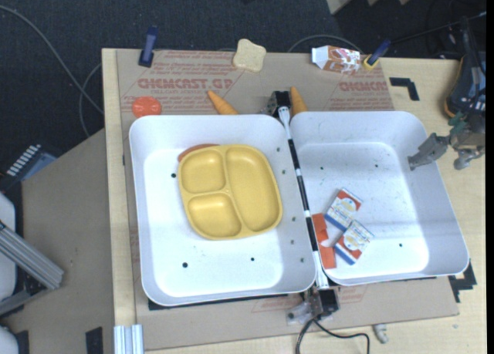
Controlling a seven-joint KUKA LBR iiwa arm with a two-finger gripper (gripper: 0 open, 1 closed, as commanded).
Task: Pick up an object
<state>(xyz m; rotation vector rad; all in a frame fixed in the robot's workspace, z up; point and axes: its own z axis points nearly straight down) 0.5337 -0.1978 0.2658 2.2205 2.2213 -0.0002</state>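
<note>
In the right bin, near its front left, lie two small white, blue and orange packets beside a flat red-orange piece. The left bin holds a yellow divided plate, with a reddish thing peeking out from under its far left rim. My gripper hangs over the right bin's far right rim, well away from the packets. Its two grey fingers stand spread apart, open, with nothing between them.
On the board behind the bins lie a toy bread slice, a carrot, an orange disc, a blue clip, a small carton and another orange piece. Cables hang at the far right.
</note>
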